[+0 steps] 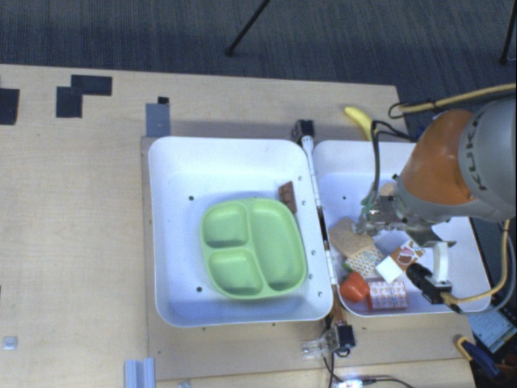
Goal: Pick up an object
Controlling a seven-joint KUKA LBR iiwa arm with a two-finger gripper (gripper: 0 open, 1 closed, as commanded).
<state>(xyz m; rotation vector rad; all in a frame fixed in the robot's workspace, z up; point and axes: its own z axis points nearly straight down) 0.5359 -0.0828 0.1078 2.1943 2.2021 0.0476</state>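
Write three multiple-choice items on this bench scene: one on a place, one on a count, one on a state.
1. Where does the green moulded plastic tray lie?
A. In the left shallow white bin
B. In the right shallow white bin
C. On the bare wooden bench top

2. How many compartments does the green tray have?
A. Two
B. Three
C. Five

3. How does the green tray stand?
A. Flipped upside down
B. Propped on edge against a wall
C. Flat, open side up

Answers: 1 A, the tray sits inside the left bin's walls, near its right side. 2 B, two small wells on the left and one long well on the right show. 3 C, its wells face the camera and its rim lies level on the bin floor.
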